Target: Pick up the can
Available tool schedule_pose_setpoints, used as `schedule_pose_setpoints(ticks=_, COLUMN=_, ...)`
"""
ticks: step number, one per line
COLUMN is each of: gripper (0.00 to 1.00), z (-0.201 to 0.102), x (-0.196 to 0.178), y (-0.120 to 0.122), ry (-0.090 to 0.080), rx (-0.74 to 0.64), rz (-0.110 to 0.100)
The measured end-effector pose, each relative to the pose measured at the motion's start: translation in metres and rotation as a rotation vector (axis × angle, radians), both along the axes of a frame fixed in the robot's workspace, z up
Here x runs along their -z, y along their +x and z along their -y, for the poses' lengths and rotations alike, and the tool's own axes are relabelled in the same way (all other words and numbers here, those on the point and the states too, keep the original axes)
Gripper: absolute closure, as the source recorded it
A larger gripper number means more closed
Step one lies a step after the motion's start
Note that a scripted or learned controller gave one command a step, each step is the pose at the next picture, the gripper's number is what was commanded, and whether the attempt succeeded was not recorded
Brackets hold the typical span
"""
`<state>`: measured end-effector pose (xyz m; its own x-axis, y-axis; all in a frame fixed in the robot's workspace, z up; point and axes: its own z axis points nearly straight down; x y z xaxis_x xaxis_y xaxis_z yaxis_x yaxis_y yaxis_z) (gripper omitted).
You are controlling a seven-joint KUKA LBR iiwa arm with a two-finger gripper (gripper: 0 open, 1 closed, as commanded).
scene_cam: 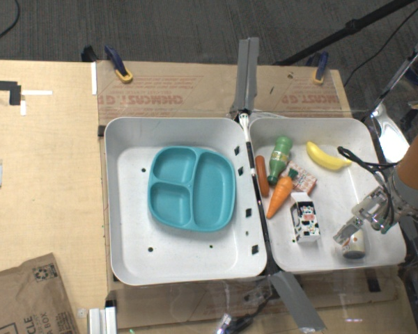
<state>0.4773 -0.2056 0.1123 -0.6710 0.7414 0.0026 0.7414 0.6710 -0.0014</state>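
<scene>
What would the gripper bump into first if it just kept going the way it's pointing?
Most likely the can. The gripper points down and to the view's left, with its tip right over the can in the right bin. Height is hard to judge from above, so it may already be touching it.

Teal divided plate (192,188): smooth matt plastic. White bins (118,207): glossy plastic (glare at far right). Bench top (35,158): pale matt wood. Cardboard (28,298), lower left: rough brown paper. Can (353,245): dull metal.
</scene>
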Motion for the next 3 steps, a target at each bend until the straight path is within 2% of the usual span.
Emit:
schedule_pose_setpoints(ticks=1, gripper=0.00, z=0.016, x=0.022, y=0.000, ry=0.000, rx=0.213, rz=0.000)
schedule_pose_setpoints(ticks=2, gripper=0.00, z=0.016, x=0.022, y=0.000, ry=0.000, rx=0.212, rz=0.000)
schedule_pose_setpoints(ticks=3, gripper=0.00, z=-0.050, x=0.022, y=0.025, ry=-0.001, rx=0.242, rz=0.000)
